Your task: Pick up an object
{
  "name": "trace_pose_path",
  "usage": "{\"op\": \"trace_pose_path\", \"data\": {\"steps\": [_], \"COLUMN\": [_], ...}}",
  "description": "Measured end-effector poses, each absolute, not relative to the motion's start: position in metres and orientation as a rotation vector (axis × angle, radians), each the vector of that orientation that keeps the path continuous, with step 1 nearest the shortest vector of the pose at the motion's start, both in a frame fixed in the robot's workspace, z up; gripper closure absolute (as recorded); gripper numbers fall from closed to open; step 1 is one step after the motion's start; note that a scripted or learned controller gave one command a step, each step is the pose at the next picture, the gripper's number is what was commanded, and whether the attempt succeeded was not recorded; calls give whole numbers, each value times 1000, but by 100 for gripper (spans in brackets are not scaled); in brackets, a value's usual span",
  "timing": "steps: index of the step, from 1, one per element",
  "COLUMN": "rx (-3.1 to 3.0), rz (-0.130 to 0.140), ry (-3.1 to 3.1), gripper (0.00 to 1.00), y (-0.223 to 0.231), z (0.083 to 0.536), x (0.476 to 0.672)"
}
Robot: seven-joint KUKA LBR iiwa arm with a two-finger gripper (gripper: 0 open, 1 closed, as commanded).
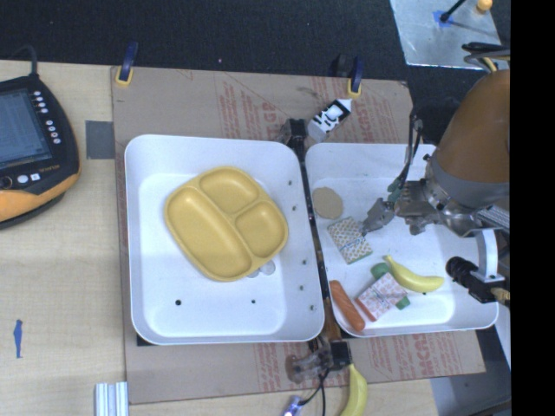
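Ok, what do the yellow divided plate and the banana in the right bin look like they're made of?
The yellow divided plate looks like moulded plastic: one even matte colour, with smooth rounded compartment ridges. The banana seems to be a plastic toy, uniformly bright yellow and unblemished with a slight sheen, though a real fruit can't be ruled out from this view.

Your wooden bench point(61, 267) carries a brown cardboard sheet point(260, 102) bearing the two white bins, left point(143, 232) and right point(434, 315), with a teach pendant point(30, 150) at far left and a banana point(354, 393) at the near edge.
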State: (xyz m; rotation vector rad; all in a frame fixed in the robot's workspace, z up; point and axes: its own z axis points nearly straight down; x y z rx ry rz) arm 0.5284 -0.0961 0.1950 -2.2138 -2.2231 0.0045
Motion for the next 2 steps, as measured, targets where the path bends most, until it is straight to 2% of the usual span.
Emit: {"op": "trace_pose_path", "data": {"steps": [1,2], "rx": [-2217,-2219], "rz": [-1,-6], "ry": [-2228,-2233], "gripper": [0,0], "y": [-123,-128], "z": [95,95], "x": [537,502]}}
